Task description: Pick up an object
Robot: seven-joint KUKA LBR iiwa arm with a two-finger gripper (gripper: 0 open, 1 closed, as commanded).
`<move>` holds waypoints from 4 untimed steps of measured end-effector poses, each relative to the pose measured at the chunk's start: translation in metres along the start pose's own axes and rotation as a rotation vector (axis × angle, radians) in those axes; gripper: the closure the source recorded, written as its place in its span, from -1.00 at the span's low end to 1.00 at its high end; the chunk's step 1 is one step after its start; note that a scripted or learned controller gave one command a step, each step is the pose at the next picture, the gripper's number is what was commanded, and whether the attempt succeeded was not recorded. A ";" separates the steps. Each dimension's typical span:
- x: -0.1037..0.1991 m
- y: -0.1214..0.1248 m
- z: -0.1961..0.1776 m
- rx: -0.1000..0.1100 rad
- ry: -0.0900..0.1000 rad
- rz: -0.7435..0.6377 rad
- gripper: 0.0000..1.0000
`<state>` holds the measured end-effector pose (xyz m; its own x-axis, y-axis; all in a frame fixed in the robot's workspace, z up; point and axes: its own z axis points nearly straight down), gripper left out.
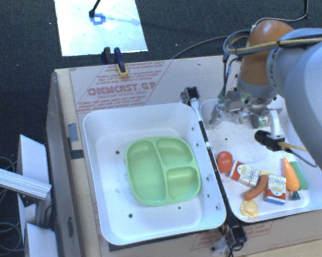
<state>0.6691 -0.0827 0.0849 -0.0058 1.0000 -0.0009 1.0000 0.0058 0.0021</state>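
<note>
In the camera view the task looks barely begun. The gripper (230, 110) hangs low over the far end of the right bin (236, 139), and nothing can be seen gripped in it. From this slant I cannot tell whether it is released or clenched. Every likely object lies in the near half of that bin, apart from the gripper, so by my reading the approach, the grasp and the lift are all left to do.

The nearest candidate is a red tomato (224, 161), round, smooth and slightly glossy like moulded plastic. Beyond it lie 2 boxy printed packs, the first carton (246, 174) and the second carton (276, 189), with flat faces and crisp edges. A sausage (256, 189), orange-brown with rounded ends, lies between them. A tapered orange carrot (290, 174) lies just beside a flat green piece (299, 176). A small yellow piece (249, 208) sits at the near rim, its shape too small to tell.

The left bin (109, 160) bears a pale green plate (161, 170) with 3 compartments, smooth and round-cornered. Both bins look like thin, shallow white moulded plastic
</note>
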 end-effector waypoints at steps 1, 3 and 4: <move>0.000 0.001 -0.011 -0.003 -0.002 -0.004 1.00; -0.001 -0.060 0.001 0.002 0.001 0.004 -1.00; -0.003 0.000 0.000 -0.002 0.000 0.001 -1.00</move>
<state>0.6695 -0.0861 0.0853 -0.0046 1.0000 -0.0004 1.0000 0.0046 0.0038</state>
